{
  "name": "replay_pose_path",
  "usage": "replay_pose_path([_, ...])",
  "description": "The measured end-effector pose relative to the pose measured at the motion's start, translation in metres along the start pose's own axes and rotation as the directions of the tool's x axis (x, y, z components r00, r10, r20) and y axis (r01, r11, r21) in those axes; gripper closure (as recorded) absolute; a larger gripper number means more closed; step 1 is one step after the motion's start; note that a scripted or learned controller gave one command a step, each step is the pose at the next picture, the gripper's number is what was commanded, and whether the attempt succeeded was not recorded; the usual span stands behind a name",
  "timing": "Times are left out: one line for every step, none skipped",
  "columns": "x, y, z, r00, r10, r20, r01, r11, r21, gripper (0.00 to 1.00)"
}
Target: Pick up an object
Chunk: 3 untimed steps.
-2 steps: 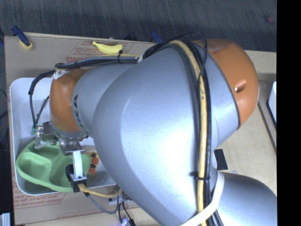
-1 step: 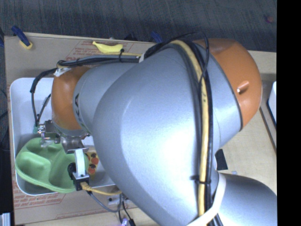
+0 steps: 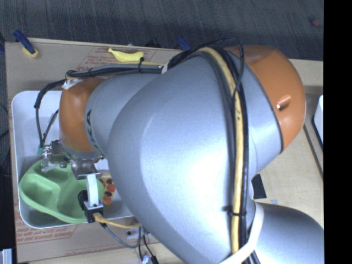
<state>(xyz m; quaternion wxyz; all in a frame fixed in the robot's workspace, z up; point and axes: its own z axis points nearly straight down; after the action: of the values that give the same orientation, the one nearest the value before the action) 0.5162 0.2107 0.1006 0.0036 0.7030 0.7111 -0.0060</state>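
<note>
Bowl point(image 3: 44, 194), green, lies in the near left of the left bin point(image 3: 22, 109). Just right, my pincer point(image 3: 58, 161) sits over its far rim; spread or pressed together, I cannot tell. Its curved wall could slip out if I close off-centre.

Soft, even light falls from above, bright enough to show colours clearly. The grey arm point(image 3: 187, 158) sits very close to the lens and looks slightly soft, with a broad pale sheen across its shell and no hard glare. Its orange band point(image 3: 280, 103) carries a mild highlight. The white bin point(image 3: 22, 109) is bright, its left wall nearly washed out. Shade from the arm darkens part of the green dish point(image 3: 49, 194). The dark floor point(image 3: 110, 10) at the top is dim and grainy.
</note>
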Motion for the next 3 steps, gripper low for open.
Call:
replay_pose_path([0.001, 0.001, -0.011, 1.0, -0.006, 0.0, 0.006, 1.0, -0.004, 1.0])
replay_pose_path([0.001, 0.003, -0.013, 1.0, -0.006, -0.001, 0.006, 1.0, -0.008, 0.0])
replay_pose_path([0.004, -0.012, -0.009, 1.0, 0.009, -0.018, -0.01, 0.999, -0.05, 0.0])
